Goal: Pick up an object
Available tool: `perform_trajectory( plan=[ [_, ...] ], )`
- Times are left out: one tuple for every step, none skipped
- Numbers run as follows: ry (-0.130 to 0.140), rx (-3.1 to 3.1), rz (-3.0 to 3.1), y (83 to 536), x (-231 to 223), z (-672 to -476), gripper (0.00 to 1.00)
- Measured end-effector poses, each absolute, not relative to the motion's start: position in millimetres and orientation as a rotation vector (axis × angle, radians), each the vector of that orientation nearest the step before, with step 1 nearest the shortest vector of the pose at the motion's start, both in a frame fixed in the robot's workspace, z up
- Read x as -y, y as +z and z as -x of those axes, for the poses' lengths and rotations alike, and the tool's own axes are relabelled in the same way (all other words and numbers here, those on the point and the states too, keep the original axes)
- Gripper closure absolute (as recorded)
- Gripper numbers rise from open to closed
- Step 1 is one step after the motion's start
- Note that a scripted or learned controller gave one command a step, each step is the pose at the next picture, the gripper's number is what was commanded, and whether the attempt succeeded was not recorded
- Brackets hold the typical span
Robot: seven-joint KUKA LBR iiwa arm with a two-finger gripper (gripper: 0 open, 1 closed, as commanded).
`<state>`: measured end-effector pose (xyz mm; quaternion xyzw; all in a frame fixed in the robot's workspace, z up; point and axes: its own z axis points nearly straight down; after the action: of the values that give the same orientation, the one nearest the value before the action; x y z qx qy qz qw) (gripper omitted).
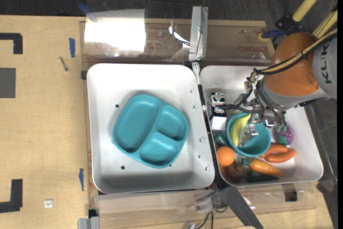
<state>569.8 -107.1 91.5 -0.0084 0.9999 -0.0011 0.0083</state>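
So the grey arm with the orange band has its two-finger gripper (pixel 250 134) sitting right over the small teal plastic bowl (pixel 248 135) in the right-hand white bin (pixel 311 139), basically straight above the bowl's open mouth, not off to a side. Honestly can't tell how the gripper is set from this angle, or whether it has hold of anything. The round orange fruit (pixel 225 156) and the orange carrot-shaped toy (pixel 263 167) lie just beside the bowl toward the bin's near edge, while the teal divided plate (pixel 151 130) is well apart in the left white bin (pixel 102 88).
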Motion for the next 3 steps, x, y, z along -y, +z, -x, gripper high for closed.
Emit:
perform_trajectory(
  plan=[
    [-0.004,-3.120,-0.086,91.9,104.6,-557.3,0.00],
    [-0.004,-3.110,0.315,90.5,128.8,-604.9,0.00],
    [-0.006,-3.049,0.695,91.0,126.4,-576.1,0.00]
  ],
)
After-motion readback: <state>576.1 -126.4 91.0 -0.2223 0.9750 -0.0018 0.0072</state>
